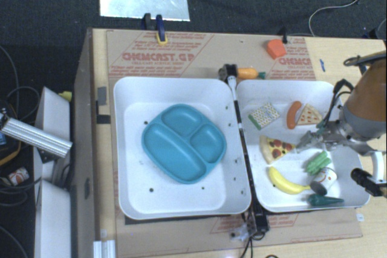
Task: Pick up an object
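Note:
My gripper [307,140] reaches in from the right, low over the right bin [266,89], with the grey and orange arm [366,103] behind it. Its tip lies just right of a toy pizza slice [275,148] and just above a green toy [317,162]. I see nothing held in it. A yellow banana [286,182] lies in front of the pizza slice. A red sausage [294,115] and a small pizza wedge [311,114] sit farther back. A checked green-and-white piece [263,115] lies at the back left.
The left bin [130,190] holds a blue divided plate [183,143]. A small white-and-red item [327,177] and a teal item [325,200] lie at the right bin's front right. An orange block [276,48] and an orange carrot-like toy [248,74] rest on the bench behind the bins.

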